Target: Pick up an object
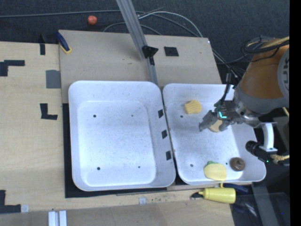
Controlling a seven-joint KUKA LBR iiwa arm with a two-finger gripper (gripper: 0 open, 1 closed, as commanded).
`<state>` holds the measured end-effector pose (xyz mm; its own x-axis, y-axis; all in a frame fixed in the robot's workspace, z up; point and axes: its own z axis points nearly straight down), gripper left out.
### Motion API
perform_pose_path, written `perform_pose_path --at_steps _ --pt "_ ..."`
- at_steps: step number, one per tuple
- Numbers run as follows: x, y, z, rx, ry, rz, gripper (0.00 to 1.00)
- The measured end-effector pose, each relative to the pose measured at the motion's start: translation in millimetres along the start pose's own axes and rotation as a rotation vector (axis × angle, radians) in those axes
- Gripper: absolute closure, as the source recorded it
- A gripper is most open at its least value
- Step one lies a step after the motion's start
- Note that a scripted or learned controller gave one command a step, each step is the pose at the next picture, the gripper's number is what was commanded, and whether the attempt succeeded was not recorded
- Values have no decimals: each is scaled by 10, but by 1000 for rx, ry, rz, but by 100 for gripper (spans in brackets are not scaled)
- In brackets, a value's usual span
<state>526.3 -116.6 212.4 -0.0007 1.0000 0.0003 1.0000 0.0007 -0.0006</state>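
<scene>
On the surface, two white bins sit side by side. In the right bin [244, 140], near to far: a yellow lump [215, 171] beside a brown disc [237, 163], then the hand [212, 125], closed on a small tan piece [215, 126]. Farther back lies a yellow block [192, 107].

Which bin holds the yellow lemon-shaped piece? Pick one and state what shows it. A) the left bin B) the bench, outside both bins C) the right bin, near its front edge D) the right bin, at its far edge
C: the lemon-shaped piece lies inside the right bin, close to its front rim and beside a small brown piece, while the tool hangs farther back over the same bin.
</scene>
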Motion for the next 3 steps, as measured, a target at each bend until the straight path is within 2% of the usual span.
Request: perform_pose_path --at_steps 1,3 --pt "0 1 0 0 0 0 0" --pt "-46 -146 949 4 0 1 0"
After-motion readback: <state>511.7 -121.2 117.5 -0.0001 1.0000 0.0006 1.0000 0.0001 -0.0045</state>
